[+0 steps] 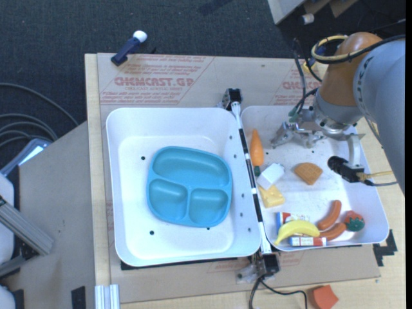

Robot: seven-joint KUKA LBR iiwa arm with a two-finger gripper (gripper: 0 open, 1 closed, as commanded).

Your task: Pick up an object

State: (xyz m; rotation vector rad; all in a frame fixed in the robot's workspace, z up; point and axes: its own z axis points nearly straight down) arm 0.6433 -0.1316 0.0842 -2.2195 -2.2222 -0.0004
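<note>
Your tool (297,131) hangs over the right bin's (376,201) far end; I cannot tell its state. Nothing sits in it. The nearest target, the brown bread piece (308,172), lies apart below, so centre over it before descending.

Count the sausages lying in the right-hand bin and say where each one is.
2. One sausage lies near the bin's front right, beside the tomato; the other sausage lies just below it, next to the banana. None seem hidden.
</note>
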